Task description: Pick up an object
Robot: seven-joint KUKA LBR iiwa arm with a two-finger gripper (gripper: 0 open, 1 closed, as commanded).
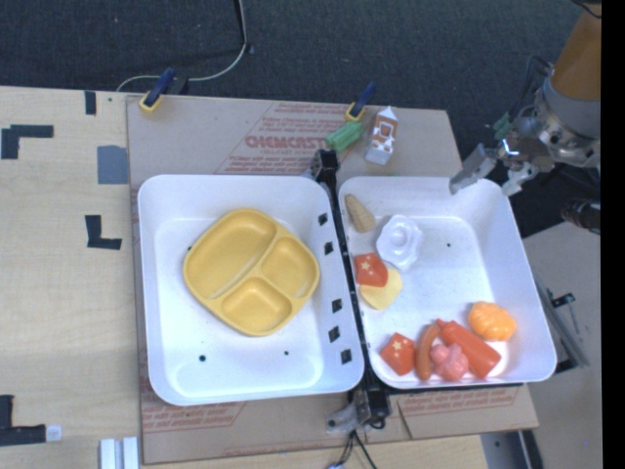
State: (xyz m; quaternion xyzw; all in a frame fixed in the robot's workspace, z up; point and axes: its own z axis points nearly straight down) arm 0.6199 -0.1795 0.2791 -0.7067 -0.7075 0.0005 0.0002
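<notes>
Orange rounded plastic toy fruit, lower right of frame: light, stiff, slippery; we'd pinch its sides. Gripper fingers spread, holding nothing.

From my seat the light is even and fairly bright, coming from overhead. Both white bins glare softly, nearly washing out along their floors. Shadows are faint and short, just under the yellow tray. The dark carpet reads grainy and dim. My arm at the right edge looks slightly soft; the rest stays reasonably sharp.
</notes>
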